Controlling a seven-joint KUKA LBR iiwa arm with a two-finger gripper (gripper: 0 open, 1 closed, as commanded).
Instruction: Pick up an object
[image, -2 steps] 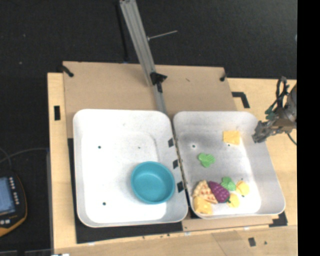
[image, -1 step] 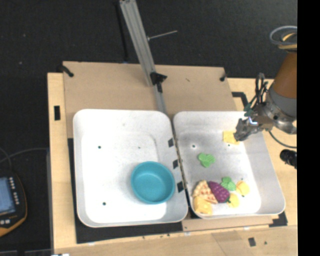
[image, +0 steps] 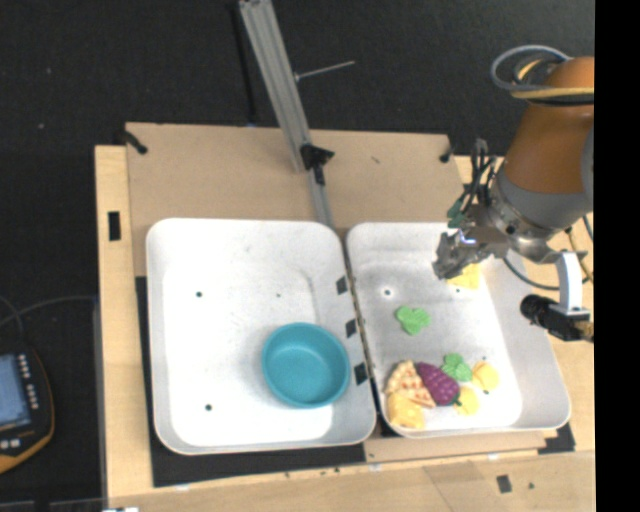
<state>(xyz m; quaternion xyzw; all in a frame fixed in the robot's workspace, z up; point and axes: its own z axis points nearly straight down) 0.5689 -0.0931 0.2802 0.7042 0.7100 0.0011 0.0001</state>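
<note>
The claw (image: 455, 255) hangs low over the far right part of the right bin (image: 530, 400). It is seen from above as a dark, compact mass, and whether it is apart or together cannot be told from this angle.

Just beside the claw, on its right, a small yellow piece (image: 467, 278) lies on the bin floor, partly covered by the claw. It is the nearest candidate for pickup. Contact between the two cannot be confirmed.

Nearer the middle of the same bin lies a green piece (image: 411, 320), alone and apart from its neighbours. At the near edge sits a cluster: a pale yellow waffle-like piece (image: 402, 390), a purple grape-like piece (image: 437, 381), a second green piece (image: 457, 364) and two further yellow pieces (image: 485, 376) (these touch or overlap one another).

Handling judgement: the pieces look like small moulded toy food, probably light, stiff and fairly smooth, so slip is the main risk rather than breakage. Grip the yellow piece across its narrowest width, near its middle. The isolated green piece offers clear access on all sides.

The left bin (image: 200, 260) holds a teal bowl (image: 304, 363), upright, near its front right corner. Both bins rest on the worktop (image: 230, 170).
</note>
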